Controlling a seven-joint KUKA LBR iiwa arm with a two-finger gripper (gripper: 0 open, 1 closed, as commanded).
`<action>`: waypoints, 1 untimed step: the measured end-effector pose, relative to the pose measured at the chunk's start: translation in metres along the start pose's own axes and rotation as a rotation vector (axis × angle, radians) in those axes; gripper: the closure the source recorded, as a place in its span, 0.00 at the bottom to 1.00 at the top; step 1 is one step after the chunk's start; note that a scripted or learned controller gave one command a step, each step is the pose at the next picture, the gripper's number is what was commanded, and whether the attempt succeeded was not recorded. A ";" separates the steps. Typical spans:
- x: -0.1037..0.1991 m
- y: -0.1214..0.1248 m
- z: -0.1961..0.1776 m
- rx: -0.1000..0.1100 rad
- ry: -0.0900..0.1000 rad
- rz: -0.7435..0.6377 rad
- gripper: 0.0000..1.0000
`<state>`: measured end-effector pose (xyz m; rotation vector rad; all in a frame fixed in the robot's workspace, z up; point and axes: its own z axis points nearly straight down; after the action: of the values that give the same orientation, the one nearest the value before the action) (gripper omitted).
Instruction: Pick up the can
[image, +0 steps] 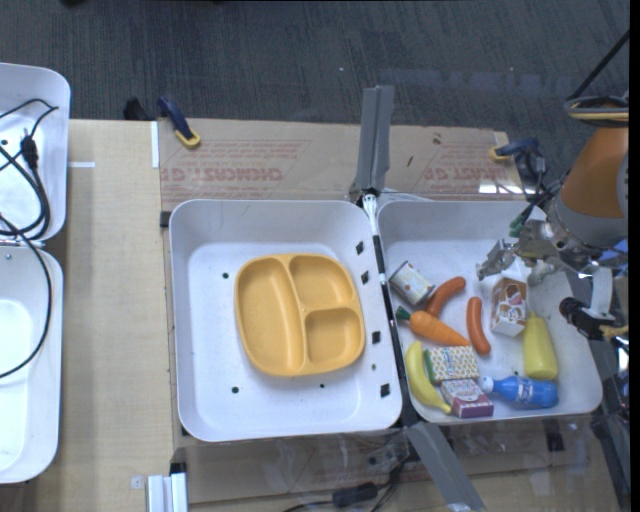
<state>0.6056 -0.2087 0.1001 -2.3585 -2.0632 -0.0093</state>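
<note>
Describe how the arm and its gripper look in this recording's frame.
The arm enters from the right: a rounded orange section over a grey body, with thin dark cables running along it. The gripper is bare grey metal, angular and mechanical-looking, with a black fitting beside it. No markings are legible.

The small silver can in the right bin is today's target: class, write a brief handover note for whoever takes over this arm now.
Gripper: hovers over the right white bin's far end, holding nothing visible; finger state unclear.
Small silver can: lies near the divider, beside the orange carrot, apart from the gripper.
Yellow divided plate: in the left white bin.
Done: nothing yet.
Left: reach the can, grasp, lift.
</note>
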 end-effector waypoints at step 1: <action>-0.004 -0.056 0.008 0.001 0.003 0.109 0.00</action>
<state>0.5500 -0.2055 0.0923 -2.4655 -1.9293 -0.0106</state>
